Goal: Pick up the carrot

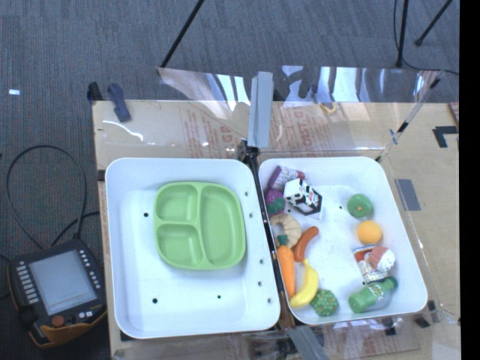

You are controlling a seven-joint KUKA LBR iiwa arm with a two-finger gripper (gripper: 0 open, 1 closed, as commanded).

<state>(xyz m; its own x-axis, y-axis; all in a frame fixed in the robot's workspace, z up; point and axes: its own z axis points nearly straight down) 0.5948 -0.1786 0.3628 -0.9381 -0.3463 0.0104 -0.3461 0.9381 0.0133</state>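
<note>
Clearance is the main concern for this pick. Reading from the left, the left bin (120,276) holds only a green divided plate (200,225) and plays no part in the step. The carrot (286,270) lies in the right bin (337,246), hard against that bin's left wall, just past the seam between the two bins. It lies lengthwise along the wall, with its leafy green end pointing to the far side and its tip to the near side.

A banana (306,285) touches the carrot's right flank low down. A red pepper-like piece (305,242) sits just beside its upper half, and a pale pastry (288,226) crowds its green top. So both long sides are hemmed in, by the wall on one side and by toys on the other.

A straight descent over the carrot's middle looks best to me. The jaws should close across its width and one finger should slip into the thin gap by the wall. Coming down too far right would likely catch the banana instead.

Further right lie an orange (369,232) and a green bottle (371,295), well apart from the carrot. I cannot tell whether the pincer is open or closed, nor how far it stands from the carrot. It would come from the right, across the whole bin.
</note>
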